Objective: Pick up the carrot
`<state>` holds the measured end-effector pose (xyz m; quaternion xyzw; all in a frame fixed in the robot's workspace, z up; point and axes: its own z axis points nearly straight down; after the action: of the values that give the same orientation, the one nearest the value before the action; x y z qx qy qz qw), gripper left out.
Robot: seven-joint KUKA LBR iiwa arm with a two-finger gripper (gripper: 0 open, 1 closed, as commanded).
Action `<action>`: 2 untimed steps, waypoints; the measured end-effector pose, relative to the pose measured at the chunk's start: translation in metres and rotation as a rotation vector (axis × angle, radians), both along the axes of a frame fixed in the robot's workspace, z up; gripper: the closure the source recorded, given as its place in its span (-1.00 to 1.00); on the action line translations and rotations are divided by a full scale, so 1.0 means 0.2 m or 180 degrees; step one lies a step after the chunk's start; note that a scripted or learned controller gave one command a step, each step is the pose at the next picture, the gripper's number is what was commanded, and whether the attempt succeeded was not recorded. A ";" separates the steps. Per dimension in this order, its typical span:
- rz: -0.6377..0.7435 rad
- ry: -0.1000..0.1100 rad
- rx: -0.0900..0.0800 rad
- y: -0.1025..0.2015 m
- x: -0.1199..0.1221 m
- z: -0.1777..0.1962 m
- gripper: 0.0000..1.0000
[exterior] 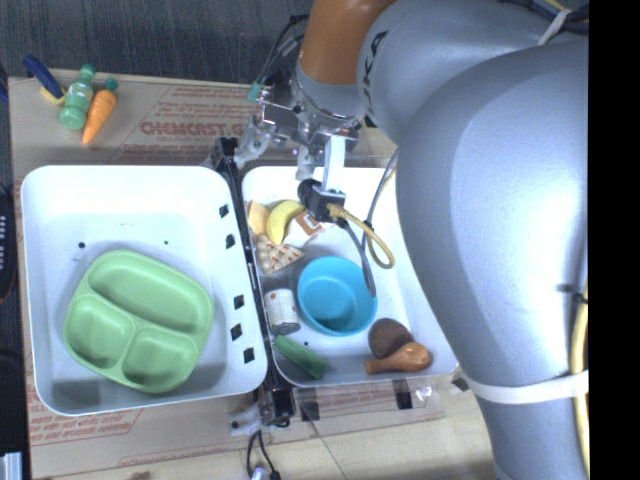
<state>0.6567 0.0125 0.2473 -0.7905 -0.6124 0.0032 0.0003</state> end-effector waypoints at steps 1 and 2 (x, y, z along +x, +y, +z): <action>-0.0561 0.0020 0.0001 -0.16 -0.11 -0.29 -1.00; -0.0465 0.0020 -0.0005 -0.27 -0.42 -0.28 -1.00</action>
<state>0.5729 -0.0421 0.1909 -0.8331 -0.5531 0.0062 0.0019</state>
